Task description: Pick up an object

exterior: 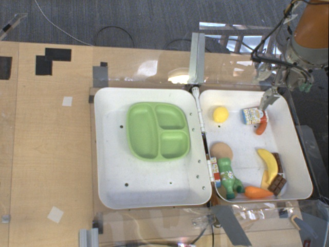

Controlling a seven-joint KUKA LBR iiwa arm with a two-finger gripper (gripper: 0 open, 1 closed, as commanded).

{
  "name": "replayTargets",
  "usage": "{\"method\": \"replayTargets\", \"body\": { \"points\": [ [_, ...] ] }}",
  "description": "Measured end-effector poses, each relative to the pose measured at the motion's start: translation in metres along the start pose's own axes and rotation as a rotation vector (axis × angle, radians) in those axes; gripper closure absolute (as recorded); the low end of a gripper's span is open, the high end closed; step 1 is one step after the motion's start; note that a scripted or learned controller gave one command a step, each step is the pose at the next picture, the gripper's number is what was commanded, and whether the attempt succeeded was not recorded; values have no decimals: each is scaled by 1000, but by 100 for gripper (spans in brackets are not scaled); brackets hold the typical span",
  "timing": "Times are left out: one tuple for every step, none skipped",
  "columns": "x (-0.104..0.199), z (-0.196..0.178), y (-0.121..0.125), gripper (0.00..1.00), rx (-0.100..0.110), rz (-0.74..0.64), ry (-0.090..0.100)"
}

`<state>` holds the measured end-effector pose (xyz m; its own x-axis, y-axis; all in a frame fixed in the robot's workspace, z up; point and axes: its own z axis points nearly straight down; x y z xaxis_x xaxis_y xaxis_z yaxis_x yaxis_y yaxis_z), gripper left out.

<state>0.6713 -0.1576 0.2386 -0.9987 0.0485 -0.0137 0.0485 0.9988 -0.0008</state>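
I've got the pincer (pixel 268 98) at the far right of the right bin (pixel 298 153), poised just above the small carton (pixel 251 116) lying beside a red piece (pixel 261 127); how wide it's set I cannot tell; likely lining up on that carton; nothing held.

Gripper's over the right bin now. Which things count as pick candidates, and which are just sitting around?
Candidates, right bin: small carton under the gripper, red piece, lemon, potato, green bottle, banana, carrot, chocolate bar.

Lying about: green plate in left bin.
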Motion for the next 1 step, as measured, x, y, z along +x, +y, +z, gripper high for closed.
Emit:
{"method": "replayTargets", "body": {
  "points": [
    [12,145,-17,0,-1,144,12]
  ]
}}
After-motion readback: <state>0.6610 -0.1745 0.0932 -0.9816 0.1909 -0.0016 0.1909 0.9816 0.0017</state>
